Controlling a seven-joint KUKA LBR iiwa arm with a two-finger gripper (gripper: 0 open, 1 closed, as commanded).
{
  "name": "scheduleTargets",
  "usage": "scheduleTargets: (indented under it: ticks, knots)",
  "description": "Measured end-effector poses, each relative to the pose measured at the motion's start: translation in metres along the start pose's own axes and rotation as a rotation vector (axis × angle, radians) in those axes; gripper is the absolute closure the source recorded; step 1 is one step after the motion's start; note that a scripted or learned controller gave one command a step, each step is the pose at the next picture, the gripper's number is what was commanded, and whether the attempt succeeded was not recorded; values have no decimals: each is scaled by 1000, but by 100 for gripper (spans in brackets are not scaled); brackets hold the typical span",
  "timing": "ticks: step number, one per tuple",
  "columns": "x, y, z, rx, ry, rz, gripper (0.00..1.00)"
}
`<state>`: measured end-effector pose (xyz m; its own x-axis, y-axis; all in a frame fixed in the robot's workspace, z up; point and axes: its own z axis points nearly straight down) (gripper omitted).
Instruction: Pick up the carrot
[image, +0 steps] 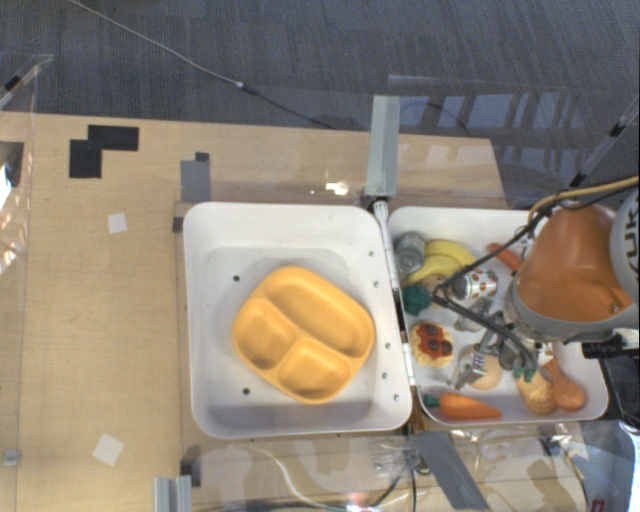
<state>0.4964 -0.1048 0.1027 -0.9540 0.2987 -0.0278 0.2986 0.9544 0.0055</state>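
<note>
Two shallow white bins sit side by side: a left bin (200, 330) and a right bin (600, 400). The left bin holds one yellow divided plate (303, 332). The right bin holds one carrot (468, 407), one banana (445, 262), one small pizza slice (432, 342), and several other toy foods too crowded to count. One robot arm (570, 275) reaches in.

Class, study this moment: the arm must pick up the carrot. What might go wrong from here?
1. The carrot lies against the right bin's near wall, so a finger may strike the wall.
2. The gripper hangs beside a pizza toy and a small round piece; it might close on one of those instead.
</note>
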Motion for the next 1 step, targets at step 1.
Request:
scheduleTargets:
  ticks: [1]
  knots:
    - [2, -14, -22, 0, 17, -409, 0]
